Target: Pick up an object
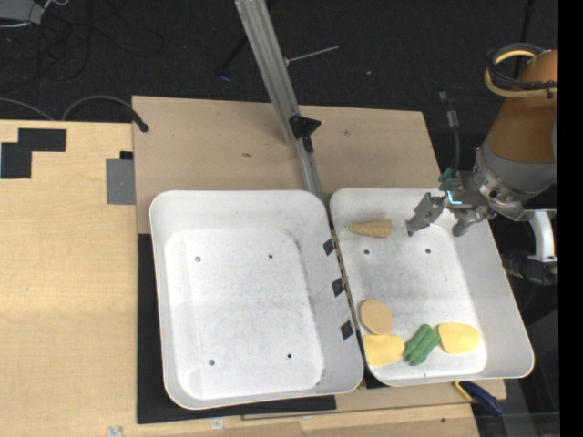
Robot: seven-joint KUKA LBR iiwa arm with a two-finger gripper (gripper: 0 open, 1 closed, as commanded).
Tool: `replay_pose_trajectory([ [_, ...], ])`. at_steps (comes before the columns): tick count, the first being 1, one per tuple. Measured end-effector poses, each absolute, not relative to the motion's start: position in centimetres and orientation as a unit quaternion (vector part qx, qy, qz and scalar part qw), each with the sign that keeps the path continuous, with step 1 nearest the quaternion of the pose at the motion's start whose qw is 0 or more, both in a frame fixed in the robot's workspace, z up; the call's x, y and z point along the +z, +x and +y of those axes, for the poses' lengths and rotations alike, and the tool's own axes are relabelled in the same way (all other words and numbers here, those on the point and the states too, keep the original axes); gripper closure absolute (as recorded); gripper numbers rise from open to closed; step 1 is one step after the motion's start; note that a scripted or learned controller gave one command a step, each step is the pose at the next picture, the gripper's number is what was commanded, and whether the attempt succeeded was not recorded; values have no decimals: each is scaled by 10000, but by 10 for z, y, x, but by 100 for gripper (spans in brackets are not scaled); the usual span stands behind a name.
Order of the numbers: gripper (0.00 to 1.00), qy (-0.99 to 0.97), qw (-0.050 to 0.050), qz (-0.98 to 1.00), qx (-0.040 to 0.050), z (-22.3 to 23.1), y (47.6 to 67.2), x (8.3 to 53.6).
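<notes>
The bench (228,144) carries two white bins side by side. The left bin (241,299) shows bare floor. The right bin (483,280) holds all the pieces: a tan cone (371,229) lying on its side near the far rim, and a cluster at the near end made of a tan disc (376,317), a yellow piece (383,350) just below it, a green piece (420,344) beside that, and a second yellow piece (458,338) on the far side of the green one.

The arm (521,144) reaches in from the right, and its gripper (442,215) hangs over the far end of the right bin with its two fingers spread apart and nothing between them. The cone lies near it, to its left; the cluster is well apart from it, toward the near rim.

This looks like the approach step: no piece is grasped yet. The cone seems the likeliest target, being closest and standing alone. The next move calls for shifting left until the fingers straddle the cone across its narrow width, then descending to the bin floor and closing. The cone's taper and round side could let it roll or squirt out.
</notes>
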State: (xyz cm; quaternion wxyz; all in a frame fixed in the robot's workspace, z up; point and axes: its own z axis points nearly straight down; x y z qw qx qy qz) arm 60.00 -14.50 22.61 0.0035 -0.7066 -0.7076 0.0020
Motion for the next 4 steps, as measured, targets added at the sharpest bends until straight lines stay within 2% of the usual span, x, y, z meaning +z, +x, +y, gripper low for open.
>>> replay_pose_trajectory([
  [1,0,-7067,14,-7075,6,-145,601,229],
  [2,0,-7072,33,-7070,23,-151,593,180],
  [4,0,-7076,3,-7066,5,-151,600,91],
])
